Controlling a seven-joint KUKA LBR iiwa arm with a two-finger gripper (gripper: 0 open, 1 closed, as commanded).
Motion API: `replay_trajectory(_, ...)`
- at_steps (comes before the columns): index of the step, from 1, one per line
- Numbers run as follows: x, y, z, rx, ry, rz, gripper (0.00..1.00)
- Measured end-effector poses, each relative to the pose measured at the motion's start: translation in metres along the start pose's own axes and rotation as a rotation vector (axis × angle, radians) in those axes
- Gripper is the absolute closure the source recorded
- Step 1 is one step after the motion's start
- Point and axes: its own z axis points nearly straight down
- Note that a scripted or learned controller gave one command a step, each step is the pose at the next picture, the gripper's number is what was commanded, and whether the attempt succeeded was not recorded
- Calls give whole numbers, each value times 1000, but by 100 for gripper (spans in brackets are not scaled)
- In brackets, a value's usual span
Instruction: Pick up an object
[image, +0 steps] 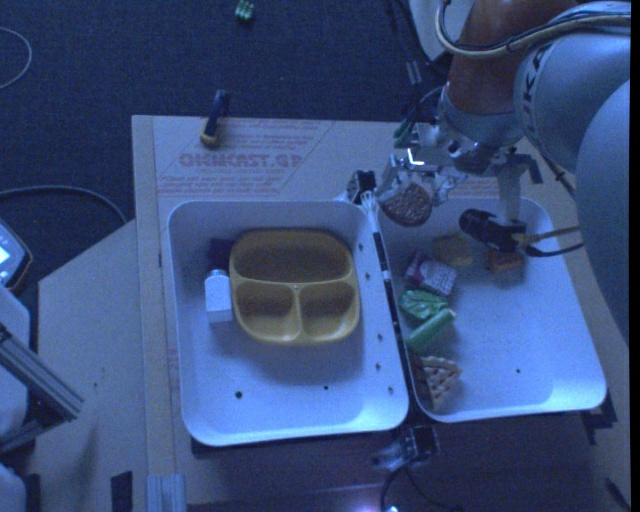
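Gripper (408, 190) hangs over the right bin's (560, 380) eleven o'clock corner, clenched around a round brown speckled cookie (407, 205), too round to show any long axis or heading. Yellow divided plate (294, 285) lies in the left bin (250, 410), its long axis running three-to-nine.

Bench (160, 300) — two white bins (290, 410)

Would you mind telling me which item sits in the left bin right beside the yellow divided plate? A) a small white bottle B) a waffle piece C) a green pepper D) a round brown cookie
A: the small white bottle stands against the left edge of the yellow divided plate in the left bin.
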Motion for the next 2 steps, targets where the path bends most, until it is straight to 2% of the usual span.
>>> replay_trajectory(1, 14, -3, -1, 4, -1, 4, 100)
replay_trajectory(2, 9, 1, 20, 10, -2, 7, 100)
